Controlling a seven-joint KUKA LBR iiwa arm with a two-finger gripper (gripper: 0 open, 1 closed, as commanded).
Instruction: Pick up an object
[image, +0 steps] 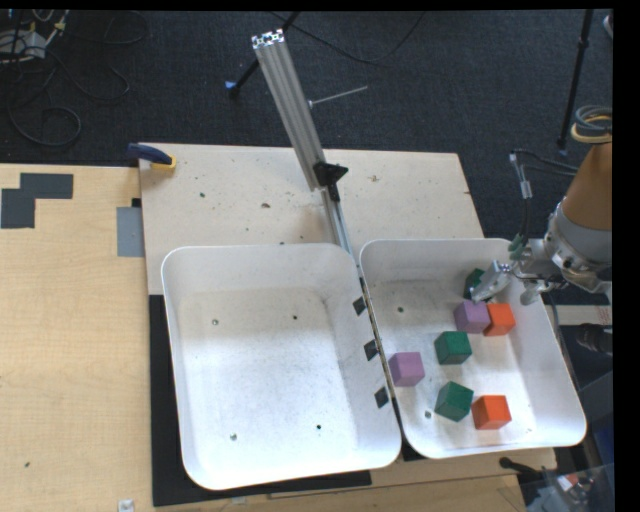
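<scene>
The right bin (560, 395) holds several small cubes. A purple cube (470, 317) and an orange cube (500, 320) sit side by side near the bin's far right. A green cube (452, 347) lies just in front of them. Another purple cube (406, 368) rests by the left wall, with a second green cube (454, 401) and a second orange cube (491, 411) toward the front. My gripper (503, 285) hangs low over the bin's far right corner, just above the purple and orange pair. A dark green cube (474, 281) sits right against its left side.
The left bin (200, 270) stands beside the right one, the two sharing a divider with black clips (370, 350). A slanted metal rail (295, 110) rises behind the bins. A blue-and-yellow clamp (150, 155) lies at the board's far left corner.
</scene>
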